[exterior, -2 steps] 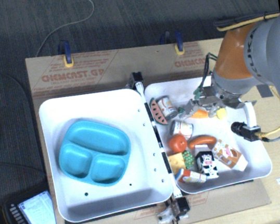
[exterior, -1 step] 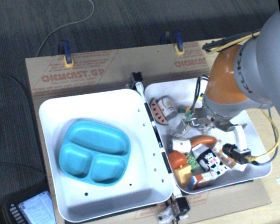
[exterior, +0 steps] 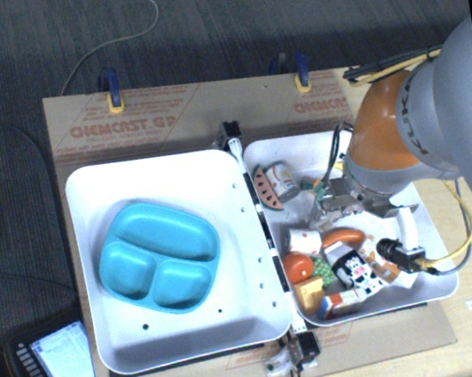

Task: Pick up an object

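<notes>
From my remote station I see the gripper (exterior: pixel 337 198) down inside the right bin (exterior: pixel 441 279), its body largely masked by the grey wrist and orange band of the arm (exterior: pixel 395 127). Whether it is released or clenched I cannot tell, and nothing shows as held.

Taking the gripper as landmark: the nearest candidates lie just below it. A sausage-shaped orange-red object (exterior: pixel 343 236) sits directly beneath, its long axis running roughly left to right across the bin, slightly tilted. A small white block (exterior: pixel 304 240) lies just left of that, and a round red-orange ball (exterior: pixel 298 266) lies further down and left. A black-and-white toy (exterior: pixel 352 267) is below the sausage, in the crowded lower part of the bin. Up and to the left of the gripper rests a small can (exterior: pixel 281 180) beside a reddish slice (exterior: pixel 265 189).

Well to the left, the left bin (exterior: pixel 102 182) holds a blue divided tray (exterior: pixel 159 255).

I judge the sausage-shaped object the closest target; a short move downward in view would reach it.
</notes>
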Robot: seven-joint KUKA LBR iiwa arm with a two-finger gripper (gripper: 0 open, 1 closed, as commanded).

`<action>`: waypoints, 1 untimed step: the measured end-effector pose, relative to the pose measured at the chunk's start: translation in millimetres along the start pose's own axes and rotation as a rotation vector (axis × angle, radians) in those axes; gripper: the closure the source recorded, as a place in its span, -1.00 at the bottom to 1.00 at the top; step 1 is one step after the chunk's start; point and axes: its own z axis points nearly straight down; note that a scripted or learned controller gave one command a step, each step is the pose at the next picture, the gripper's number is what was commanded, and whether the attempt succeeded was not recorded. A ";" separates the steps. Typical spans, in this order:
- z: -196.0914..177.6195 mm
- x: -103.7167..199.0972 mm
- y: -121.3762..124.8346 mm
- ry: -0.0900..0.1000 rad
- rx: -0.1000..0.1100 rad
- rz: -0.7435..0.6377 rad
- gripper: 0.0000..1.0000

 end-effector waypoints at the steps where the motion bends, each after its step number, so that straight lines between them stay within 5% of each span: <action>1: 0.1 0.0 -0.1 0.000 0.000 0.000 -1.00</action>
